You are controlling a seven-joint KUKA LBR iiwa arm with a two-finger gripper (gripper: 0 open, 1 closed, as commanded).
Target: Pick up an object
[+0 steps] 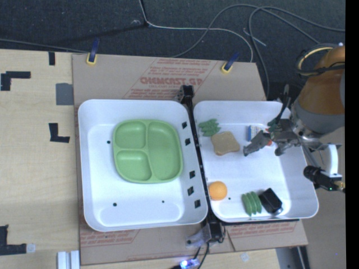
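Observation:
The right bin holds several objects. A tan bread-like piece lies at its upper left, with a green leafy item beside it. A small blue object is near the bin's back. At the front lie an orange ball, a green ribbed item and a black block. My gripper hovers over the bin's middle right, just right of the bread piece. It is open, its dark fingers spread, with nothing between them.
The left bin holds a green divided plate. A black divider with clips runs between the bins. Cables lie on the dark surface behind the bench. The arm's body overhangs the right bin's right edge.

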